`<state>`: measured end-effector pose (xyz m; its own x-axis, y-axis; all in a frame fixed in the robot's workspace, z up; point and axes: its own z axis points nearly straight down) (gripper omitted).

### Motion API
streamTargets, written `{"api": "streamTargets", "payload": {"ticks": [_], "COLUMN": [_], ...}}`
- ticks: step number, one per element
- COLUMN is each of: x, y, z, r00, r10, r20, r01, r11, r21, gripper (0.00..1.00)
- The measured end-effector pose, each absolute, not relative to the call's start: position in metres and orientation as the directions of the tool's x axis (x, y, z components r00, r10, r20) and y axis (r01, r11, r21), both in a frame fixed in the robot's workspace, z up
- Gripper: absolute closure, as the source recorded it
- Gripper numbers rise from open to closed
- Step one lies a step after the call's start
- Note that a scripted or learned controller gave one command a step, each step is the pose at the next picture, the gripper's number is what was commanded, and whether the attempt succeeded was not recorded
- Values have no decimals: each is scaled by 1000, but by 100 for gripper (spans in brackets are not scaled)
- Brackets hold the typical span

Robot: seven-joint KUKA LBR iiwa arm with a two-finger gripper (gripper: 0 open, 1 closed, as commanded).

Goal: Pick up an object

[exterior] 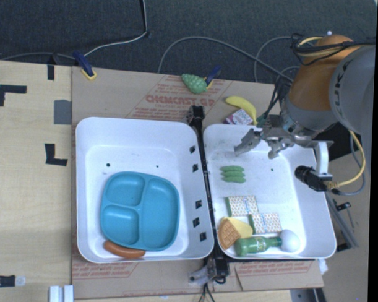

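Green pea pod [233, 174] lying flat on the floor of the right bin [311, 201], in open space toward the bin's far half, well apart from everything else there. Probably the likeliest thing to pick, being closest to the gripper and alone.

Above and to the right of it, gripper [261, 145] hanging over the bin's far end, fingers spread apart and holding nothing, tips pointing down and splayed toward the bin floor. Not touching the pod; offset from it toward the bin's back right. Behind the gripper, grey arm [358, 79] with orange band [315, 77] reaching in from the right.

At the near end of the same bin, a tight cluster: two checked packets [252, 212], a yellow wedge [233, 229], a green bottle [257, 244] lying on its side, a white ball [290, 240] touching the bottle's end.

Left bin [92, 175] holding a blue divided plate [139, 209] with a sausage [123, 250] along its near edge.

Beyond the bins, on cardboard, a banana [241, 106] and a green leafy toy [194, 83].

Step in hand, by judgement: approach, before any grasp. Next move: shift toward the pod, line the open fingers across its narrow width, descend to the floor, then close. Risk: low, flat pod slipping out or fingers scraping the bin.
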<state>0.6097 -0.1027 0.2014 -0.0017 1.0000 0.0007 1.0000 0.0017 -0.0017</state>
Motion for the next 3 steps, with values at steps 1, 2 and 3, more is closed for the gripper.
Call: {"api": "streamTargets", "payload": {"ticks": [1,2,3], "x": [626,616,616], "y": [-98,-100,-99], "z": [86,86,96], "r00": [-2,-2,-2], "r10": [1000,1000,1000], "r20": [0,-2,-1], "r01": [1000,1000,1000], "r11": [2,2,2], "r21": [3,4,4], "gripper": [0,0,100]}}
